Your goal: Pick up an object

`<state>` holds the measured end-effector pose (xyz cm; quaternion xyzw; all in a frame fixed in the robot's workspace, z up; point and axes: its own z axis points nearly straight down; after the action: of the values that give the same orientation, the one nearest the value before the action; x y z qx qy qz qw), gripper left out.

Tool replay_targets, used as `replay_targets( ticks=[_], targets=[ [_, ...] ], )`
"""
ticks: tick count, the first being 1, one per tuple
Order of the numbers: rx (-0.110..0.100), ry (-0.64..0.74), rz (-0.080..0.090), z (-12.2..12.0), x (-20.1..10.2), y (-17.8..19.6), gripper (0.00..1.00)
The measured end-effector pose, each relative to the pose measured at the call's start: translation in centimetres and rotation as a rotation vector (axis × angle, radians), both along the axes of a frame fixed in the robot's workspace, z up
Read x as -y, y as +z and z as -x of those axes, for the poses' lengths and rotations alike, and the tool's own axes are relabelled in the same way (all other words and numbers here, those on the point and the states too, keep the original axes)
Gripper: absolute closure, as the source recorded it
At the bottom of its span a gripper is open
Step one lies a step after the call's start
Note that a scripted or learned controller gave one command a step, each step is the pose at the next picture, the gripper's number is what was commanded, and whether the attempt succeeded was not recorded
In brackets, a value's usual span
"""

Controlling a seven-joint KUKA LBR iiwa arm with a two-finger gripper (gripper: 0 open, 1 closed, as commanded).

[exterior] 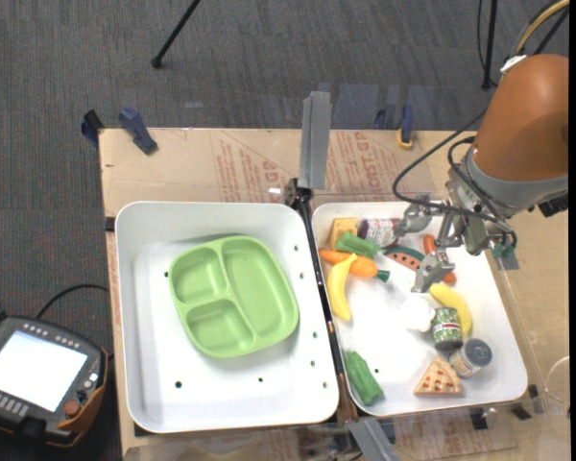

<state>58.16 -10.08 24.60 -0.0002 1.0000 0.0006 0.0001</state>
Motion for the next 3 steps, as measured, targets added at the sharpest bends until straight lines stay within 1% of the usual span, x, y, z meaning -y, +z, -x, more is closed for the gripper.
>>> replay_targets(
  ticks=[1,2,3],
  targets=[
    [-0.006,0.103,-0.002,-0.8,2.8,-15.9,0.0],
    [0.0,0.122,0.0,1.9,6.4,-15.7,0.0],
    [0.002,0.032,-0.001,-3.9,3.2,-15.8,0.0]
  ],
)
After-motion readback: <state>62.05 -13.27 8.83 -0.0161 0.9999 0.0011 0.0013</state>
